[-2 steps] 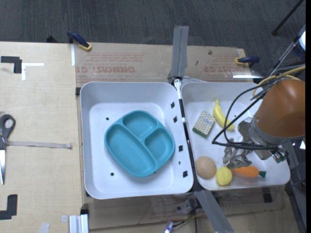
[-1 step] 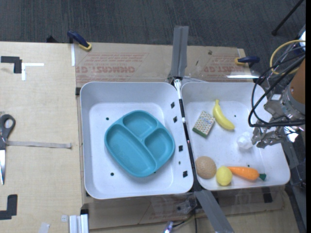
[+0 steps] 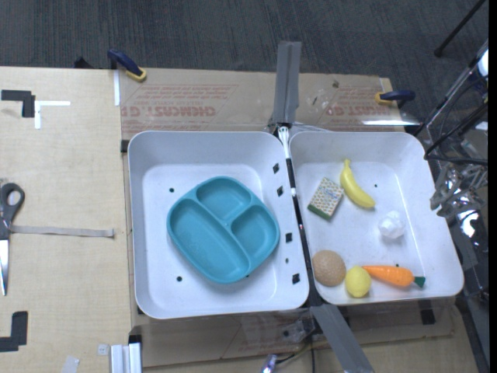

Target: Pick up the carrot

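The carrot (image 3: 390, 276), orange with a green stub at its right end, lies flat in the front right corner of the right bin (image 3: 365, 150). Just left of it sits a yellow lemon (image 3: 357, 282). My gripper (image 3: 458, 199) shows as a shiny metal shape at the right edge of the view, outside the bin's right rim. It is roughly a hand's width behind and to the right of the carrot and touches nothing in the bin.
The right bin also holds a banana (image 3: 356, 185), a green-and-tan sponge (image 3: 326, 198), a crumpled white wad (image 3: 392, 226) and a brown ball (image 3: 329, 268). A teal divided plate (image 3: 224, 229) lies in the left bin (image 3: 147, 208). Scissors (image 3: 8, 216) rest on the bench at far left.
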Robot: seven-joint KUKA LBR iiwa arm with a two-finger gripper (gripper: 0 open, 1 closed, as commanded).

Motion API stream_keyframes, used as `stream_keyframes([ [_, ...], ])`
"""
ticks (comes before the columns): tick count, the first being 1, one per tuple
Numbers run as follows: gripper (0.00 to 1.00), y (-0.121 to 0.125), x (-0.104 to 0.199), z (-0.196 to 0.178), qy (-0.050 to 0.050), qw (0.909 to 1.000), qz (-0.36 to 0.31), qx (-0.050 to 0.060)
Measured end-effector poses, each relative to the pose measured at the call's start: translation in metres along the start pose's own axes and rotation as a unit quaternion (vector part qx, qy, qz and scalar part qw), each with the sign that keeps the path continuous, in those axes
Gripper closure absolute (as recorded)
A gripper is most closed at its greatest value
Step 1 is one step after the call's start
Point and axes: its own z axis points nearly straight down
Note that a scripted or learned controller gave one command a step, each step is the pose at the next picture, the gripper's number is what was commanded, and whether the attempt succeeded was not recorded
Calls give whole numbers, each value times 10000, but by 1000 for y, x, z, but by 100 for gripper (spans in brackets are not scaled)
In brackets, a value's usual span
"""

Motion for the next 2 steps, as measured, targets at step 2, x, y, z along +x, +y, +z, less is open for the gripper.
stream_keyframes([
  [2,100,17,30,31,8,9323,-3618,-35],
])
